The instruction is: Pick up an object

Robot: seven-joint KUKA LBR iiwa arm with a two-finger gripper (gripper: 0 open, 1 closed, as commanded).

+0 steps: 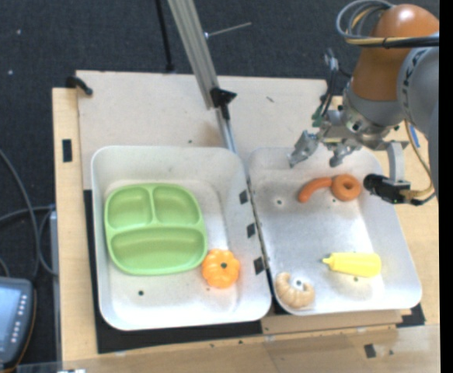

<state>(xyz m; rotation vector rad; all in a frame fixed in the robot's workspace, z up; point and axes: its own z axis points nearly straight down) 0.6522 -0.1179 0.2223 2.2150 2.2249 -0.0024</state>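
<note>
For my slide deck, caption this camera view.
Open claw hovers above the orange sausage and orange doughnut in the right white bin.

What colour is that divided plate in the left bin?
Light green; the divided plastic plate shows clearly in the overhead camera view.

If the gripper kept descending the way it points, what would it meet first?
Probably the bare floor of the right white bin, just left of the orange sausage; the gripper is open, and depth is unclear.

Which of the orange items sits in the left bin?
The small orange pumpkin, beside the green divided plate in the left bin. The orange doughnut and the orange sausage both lie in the right bin, below the gripper.
</note>
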